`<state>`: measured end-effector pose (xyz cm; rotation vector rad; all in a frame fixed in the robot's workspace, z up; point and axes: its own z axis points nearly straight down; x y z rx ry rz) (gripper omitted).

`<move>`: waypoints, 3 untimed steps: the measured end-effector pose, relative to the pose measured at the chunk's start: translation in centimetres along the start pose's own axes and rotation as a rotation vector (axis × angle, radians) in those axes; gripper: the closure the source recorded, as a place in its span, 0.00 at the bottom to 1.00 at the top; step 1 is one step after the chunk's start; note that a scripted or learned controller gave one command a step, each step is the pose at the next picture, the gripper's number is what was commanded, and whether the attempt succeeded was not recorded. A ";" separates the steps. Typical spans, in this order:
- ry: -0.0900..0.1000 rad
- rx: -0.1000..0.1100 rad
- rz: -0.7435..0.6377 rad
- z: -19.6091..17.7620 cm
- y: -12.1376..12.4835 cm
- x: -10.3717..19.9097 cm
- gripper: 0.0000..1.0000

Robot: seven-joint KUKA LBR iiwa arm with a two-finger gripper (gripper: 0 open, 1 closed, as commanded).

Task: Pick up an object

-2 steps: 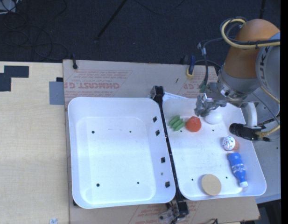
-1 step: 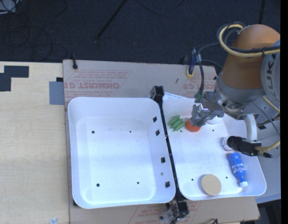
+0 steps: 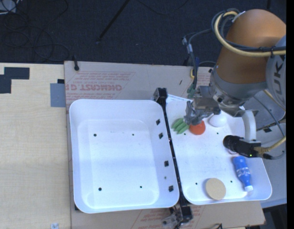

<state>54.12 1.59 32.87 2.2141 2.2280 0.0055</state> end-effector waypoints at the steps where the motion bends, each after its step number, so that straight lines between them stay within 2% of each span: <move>1: -0.004 0.002 0.009 -2.4 1.8 -4.8 1.00; 2: -0.001 0.015 0.003 6.3 0.3 -1.0 1.00; 3: -0.004 0.006 0.009 7.5 2.7 -4.5 1.00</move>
